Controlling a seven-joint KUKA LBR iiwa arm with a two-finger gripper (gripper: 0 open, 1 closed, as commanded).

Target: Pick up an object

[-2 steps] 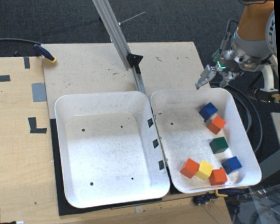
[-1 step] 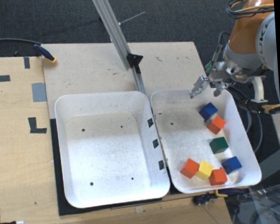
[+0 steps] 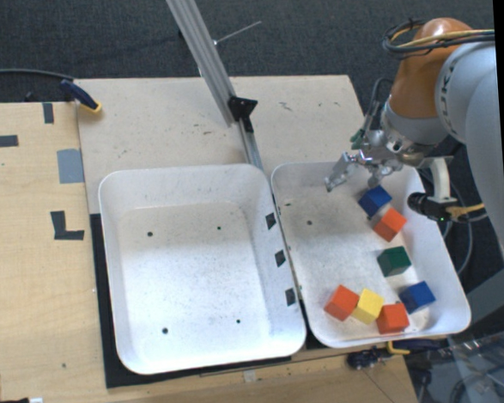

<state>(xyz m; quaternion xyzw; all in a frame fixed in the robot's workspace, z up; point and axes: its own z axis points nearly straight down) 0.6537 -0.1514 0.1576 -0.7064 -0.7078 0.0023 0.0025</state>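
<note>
Bench contents as I read them from the overhead camera, nearest items first.

Right bin [image 3: 321,325], near end: an orange block [image 3: 341,303], a yellow block [image 3: 369,305] touching its right side, and a second orange block [image 3: 393,317] just beside the yellow one, close to the bin's near rim. A blue block [image 3: 417,296] sits just right of that cluster, by the right wall.

Right bin, middle: a green block [image 3: 394,260], apart from the others.

Right bin, far half: an orange block [image 3: 389,223] with another blue block [image 3: 374,201] touching its far corner.

Gripper [image 3: 359,170]: hangs over the far end of the right bin, just beyond that blue block. I see its two fingers spread apart, one reaching left, with no block between them.

Arm [image 3: 433,80]: grey with an orange band, entering from the right above the gripper.

Left bin [image 3: 182,180]: white, speckled floor, side by side with the right bin and touching it along the shared rim.

Far side: a metal rail [image 3: 207,53] slanting across the bench [image 3: 32,255] towards the bins.
</note>
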